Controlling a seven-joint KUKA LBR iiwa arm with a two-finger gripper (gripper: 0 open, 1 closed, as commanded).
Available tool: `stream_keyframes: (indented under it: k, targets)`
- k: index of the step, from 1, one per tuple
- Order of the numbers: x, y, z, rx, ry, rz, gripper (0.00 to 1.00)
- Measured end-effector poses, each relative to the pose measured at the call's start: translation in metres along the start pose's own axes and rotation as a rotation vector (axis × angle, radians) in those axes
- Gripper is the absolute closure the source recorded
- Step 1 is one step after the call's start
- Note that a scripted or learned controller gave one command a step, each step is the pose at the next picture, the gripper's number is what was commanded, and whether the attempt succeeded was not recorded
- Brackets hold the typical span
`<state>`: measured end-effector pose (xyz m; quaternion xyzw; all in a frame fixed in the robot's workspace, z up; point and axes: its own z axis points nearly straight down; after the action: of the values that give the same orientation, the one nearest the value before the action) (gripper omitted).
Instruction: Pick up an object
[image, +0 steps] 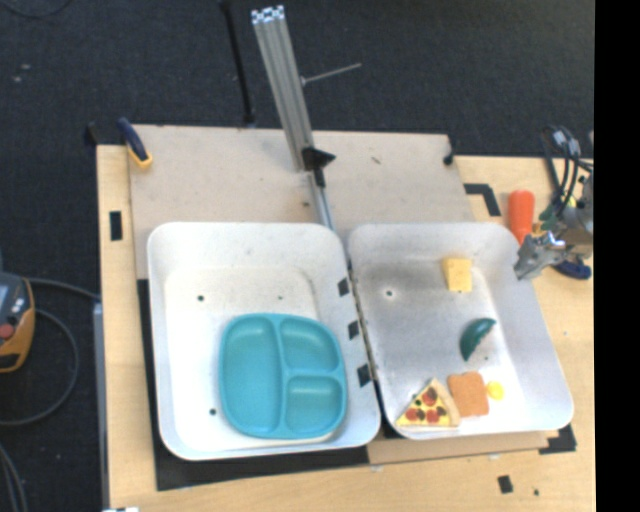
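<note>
The right bin (520, 300) holds several small objects. A yellow block (457, 274) lies toward its far side and a dark green piece (476, 337) sits near the middle. Along the near edge are a pizza slice toy (428, 406), an orange block (467, 394) and a small yellow piece (494, 390). My gripper (532, 258) hangs at the bin's far right rim, to the right of the yellow block and apart from every object. The arm's orange band (521, 214) shows just above it.
In the left bin (200, 260) lies a teal divided plate (283, 375). A slanted aluminium post (290, 95) rises behind the bins. Cables (566, 165) hang at the right edge, and a blue-and-yellow clamp (133, 141) sits at the bench's far left corner.
</note>
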<state>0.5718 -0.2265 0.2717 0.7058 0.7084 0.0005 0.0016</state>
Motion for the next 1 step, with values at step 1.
stream_keyframes:
  k: [1]
  targets:
    - [0.0448, -0.0132, 0.0098, 0.002, 0.002, -0.002, 1.0]
